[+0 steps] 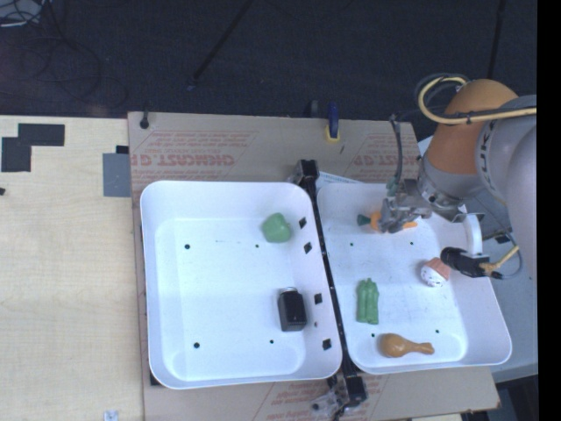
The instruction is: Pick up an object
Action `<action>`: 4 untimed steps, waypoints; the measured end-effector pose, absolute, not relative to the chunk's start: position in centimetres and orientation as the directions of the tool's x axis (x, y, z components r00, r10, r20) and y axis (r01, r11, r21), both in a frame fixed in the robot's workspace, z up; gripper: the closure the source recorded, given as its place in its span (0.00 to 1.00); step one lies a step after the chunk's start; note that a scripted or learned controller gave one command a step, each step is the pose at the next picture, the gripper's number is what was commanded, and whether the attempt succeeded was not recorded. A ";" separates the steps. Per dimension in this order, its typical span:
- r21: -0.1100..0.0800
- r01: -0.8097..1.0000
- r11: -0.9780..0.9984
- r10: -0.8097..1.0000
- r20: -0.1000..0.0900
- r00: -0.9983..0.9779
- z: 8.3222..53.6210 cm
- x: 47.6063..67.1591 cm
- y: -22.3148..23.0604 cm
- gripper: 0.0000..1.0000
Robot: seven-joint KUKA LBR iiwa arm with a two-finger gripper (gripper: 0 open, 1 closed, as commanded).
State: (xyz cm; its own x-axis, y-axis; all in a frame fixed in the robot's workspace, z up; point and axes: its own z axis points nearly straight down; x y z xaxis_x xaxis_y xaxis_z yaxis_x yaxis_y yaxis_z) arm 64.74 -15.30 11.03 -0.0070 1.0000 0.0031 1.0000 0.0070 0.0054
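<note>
Here the end effector (396, 210) sits low at the far side of the right bin (491, 336), over a small orange and teal object (375, 221) that seems to lie crosswise with its teal tip pointing away from the arm; whether the fingers grip it I cannot tell. Nearer the camera from it lie a green block (367, 302), long axis running front to back, and a tan gourd (403, 346) pointing right. A white and orange ball (432, 274) rests beside. The left bin (158, 323) holds a green lump (277, 228) and black box (292, 310).
</note>
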 end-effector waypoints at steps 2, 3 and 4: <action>0.004 1.000 0.004 1.000 0.001 -0.004 30.2 60.4 -10.9 1.00; -0.006 1.000 0.004 1.000 0.003 -0.004 30.6 53.9 -7.2 1.00; -0.006 1.000 -0.002 1.000 0.002 0.002 30.2 49.7 -6.9 1.00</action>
State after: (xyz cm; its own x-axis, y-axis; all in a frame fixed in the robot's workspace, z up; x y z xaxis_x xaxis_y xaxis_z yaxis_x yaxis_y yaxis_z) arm 49.65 -6.92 30.16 0.0021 1.0000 0.0019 1.0000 -0.0021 -0.0063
